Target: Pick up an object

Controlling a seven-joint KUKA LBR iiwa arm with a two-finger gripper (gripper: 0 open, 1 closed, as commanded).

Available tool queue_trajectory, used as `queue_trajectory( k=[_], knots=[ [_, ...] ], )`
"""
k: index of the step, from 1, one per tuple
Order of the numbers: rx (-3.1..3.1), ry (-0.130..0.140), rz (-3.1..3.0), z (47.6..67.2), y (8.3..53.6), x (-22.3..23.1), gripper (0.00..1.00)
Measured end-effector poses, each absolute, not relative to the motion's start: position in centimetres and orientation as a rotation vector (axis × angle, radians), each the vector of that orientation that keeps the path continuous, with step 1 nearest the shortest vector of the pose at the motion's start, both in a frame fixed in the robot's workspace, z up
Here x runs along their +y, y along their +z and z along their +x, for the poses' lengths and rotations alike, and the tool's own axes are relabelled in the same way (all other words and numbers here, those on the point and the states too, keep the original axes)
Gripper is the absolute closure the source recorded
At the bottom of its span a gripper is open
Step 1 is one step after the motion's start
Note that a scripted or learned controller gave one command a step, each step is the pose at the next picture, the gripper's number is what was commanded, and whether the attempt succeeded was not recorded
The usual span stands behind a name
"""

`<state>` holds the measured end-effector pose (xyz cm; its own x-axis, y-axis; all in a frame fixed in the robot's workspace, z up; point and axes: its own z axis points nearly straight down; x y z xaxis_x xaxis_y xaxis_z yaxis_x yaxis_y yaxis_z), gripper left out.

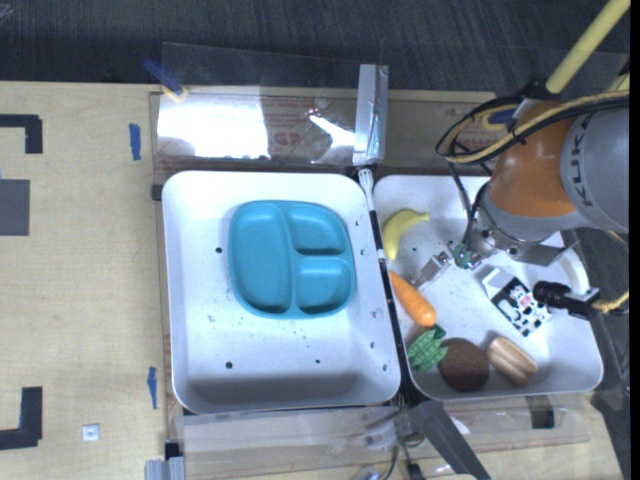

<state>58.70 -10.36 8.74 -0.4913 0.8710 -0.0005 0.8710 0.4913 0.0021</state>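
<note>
The grey arm (590, 168) with its orange band reaches in from the right of the frame, and its hand (440, 265) hangs low over the right bin (580, 358), between a yellow banana (400, 228) at the bin's upper left and an orange carrot (413, 300) just below it. Whether the hand is apart or together I cannot tell. Along the bin's lower edge lie a green leafy toy (426, 349), a brown round object (464, 364) and a tan bread roll (512, 359). A black-and-white patterned item (520, 304) sits nearer the right. The left bin (190, 298) holds a blue divided plate (292, 257).
</note>
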Motion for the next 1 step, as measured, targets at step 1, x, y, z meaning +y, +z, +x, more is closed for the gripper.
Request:
queue_trajectory(
  k=[1],
  knots=[
    [2.656,0.002,1.671,64.89,8.62,-10.44,0.0]
  ],
)
